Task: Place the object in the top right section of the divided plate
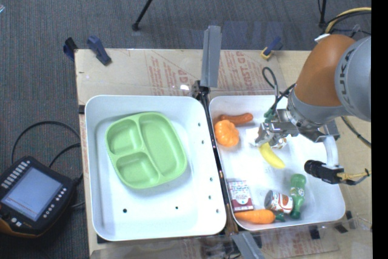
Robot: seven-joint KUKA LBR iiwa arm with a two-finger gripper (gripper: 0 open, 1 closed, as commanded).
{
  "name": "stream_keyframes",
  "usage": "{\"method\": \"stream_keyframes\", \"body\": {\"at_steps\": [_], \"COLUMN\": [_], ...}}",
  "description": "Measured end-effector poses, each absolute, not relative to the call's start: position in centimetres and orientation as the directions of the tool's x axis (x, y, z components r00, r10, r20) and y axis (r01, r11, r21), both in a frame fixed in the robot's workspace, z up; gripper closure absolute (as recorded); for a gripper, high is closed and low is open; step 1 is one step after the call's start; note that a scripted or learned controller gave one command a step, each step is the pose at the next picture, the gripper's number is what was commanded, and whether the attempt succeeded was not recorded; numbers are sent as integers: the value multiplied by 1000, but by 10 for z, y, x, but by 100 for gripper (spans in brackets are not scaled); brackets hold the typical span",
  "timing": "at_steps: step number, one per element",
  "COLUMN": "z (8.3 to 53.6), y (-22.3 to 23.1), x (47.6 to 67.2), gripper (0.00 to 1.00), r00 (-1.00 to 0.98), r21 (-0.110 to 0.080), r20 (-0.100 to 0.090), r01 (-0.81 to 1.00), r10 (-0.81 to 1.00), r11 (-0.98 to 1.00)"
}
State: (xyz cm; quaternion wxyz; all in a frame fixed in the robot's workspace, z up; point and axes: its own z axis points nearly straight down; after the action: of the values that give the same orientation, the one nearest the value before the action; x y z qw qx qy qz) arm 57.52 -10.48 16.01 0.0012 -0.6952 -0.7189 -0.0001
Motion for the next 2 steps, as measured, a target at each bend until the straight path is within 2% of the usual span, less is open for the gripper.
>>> {"method": "stream_keyframes", "body": {"at_steps": [1,2], "z": [266,126], "y": [-203,-92], "x": [570,562], "gripper": [100,100], "r00": [-7,253], "r21": [-1,-8], "r20": [0,0], "r01": [1000,967], "r10": [1000,967], "r11": [7,-253]}}
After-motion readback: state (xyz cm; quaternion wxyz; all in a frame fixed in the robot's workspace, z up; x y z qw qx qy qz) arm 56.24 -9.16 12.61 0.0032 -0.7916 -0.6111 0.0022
